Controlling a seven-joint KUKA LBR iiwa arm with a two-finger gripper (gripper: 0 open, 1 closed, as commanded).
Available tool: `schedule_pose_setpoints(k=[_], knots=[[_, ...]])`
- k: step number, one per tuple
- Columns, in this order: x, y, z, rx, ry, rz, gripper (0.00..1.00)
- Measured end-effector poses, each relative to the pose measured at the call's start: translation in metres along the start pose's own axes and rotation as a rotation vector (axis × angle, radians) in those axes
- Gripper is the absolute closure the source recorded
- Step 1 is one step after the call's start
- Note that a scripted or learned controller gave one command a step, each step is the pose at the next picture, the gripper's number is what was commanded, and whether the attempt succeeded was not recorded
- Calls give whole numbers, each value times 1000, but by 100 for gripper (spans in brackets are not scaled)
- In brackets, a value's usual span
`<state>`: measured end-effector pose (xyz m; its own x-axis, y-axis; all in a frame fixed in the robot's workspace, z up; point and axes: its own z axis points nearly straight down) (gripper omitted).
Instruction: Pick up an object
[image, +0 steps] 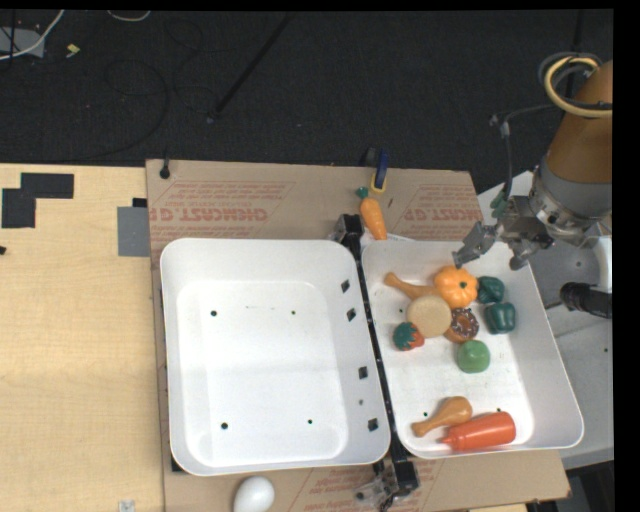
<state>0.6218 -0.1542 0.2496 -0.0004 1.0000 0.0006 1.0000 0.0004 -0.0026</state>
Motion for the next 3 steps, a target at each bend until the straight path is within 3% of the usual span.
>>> schedule_pose_setpoints(k=[1,2,3], knots=[[-15,10,133,-13,-3,-1,0],[-24,30,151,-18,2,-6,0],[-27,30,150,-19,5,-4,0]])
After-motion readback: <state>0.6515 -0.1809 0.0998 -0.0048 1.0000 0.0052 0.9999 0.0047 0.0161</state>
